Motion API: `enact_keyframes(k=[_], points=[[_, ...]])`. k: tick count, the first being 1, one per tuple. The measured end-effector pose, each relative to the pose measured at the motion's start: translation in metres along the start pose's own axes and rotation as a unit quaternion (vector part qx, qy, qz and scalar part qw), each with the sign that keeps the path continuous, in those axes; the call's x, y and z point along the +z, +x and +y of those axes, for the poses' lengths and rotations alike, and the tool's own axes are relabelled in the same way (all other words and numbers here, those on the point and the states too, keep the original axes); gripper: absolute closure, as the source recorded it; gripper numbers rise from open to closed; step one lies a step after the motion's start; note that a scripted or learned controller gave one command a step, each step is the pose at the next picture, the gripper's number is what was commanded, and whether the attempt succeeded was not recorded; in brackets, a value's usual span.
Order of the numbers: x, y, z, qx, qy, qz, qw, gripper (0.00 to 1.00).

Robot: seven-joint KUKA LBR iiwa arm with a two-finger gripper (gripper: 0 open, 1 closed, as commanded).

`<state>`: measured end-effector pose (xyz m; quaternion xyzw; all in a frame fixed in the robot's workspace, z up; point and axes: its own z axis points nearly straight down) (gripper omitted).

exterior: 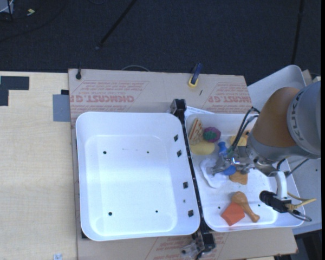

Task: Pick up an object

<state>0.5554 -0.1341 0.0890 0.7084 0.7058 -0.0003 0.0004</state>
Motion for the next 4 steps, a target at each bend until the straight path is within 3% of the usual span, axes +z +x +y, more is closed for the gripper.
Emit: enact_keyframes(k=[1, 2, 3, 4], points=[[0.000, -0.009, 0.060, -0.002, -0.001, 0.000, 1.0000, 0.00], [-0.011, -0.010, 0.058, -0.001, -0.001, 0.001, 1.0000, 1.00], [0.001, 0.005, -0.009, -0.001, 0.001, 0.001, 1.0000, 1.00], [-0.105, 0.088, 0.015, -0.006, -0.004, 0.002, 1.0000, 1.00]])
